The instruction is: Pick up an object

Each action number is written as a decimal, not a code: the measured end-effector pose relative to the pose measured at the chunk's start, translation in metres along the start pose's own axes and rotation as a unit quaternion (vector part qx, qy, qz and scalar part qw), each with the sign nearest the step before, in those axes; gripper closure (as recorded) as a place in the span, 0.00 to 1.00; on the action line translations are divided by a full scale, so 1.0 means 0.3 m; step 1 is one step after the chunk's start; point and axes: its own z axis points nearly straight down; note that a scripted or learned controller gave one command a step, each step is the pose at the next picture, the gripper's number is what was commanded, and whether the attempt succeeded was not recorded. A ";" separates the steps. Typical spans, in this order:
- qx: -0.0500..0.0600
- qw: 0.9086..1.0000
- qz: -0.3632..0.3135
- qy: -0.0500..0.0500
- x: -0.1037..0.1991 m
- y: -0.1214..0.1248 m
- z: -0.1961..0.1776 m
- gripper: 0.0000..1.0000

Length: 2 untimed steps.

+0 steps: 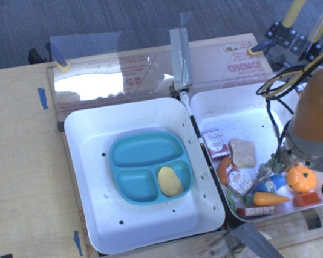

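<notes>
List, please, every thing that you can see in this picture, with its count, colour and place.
Bins: two, white, side by side on the bench.
Tray: one, blue, three compartments, in the left bin.
Potato: one, yellow, in the tray's lower right compartment.
Bread slice: one, brown, right bin.
Carrot: one, orange, right bin.
Pumpkin: one, orange, right bin.
Small carton: one, red and white, right bin.
Arm: one, grey with orange band, over the right bin.
Gripper: one, low among the toys.

Pale wooden bench [26, 197] — carrying two shallow white bins side by side, left bin [91, 186] and right bin [237, 103], edges touching — blue tape marks [42, 97] stuck on.
</notes>
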 end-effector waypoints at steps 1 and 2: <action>-0.001 1.000 0.031 0.002 0.169 0.223 -0.459 1.00; 0.007 0.999 0.034 0.003 0.162 0.209 -0.438 0.00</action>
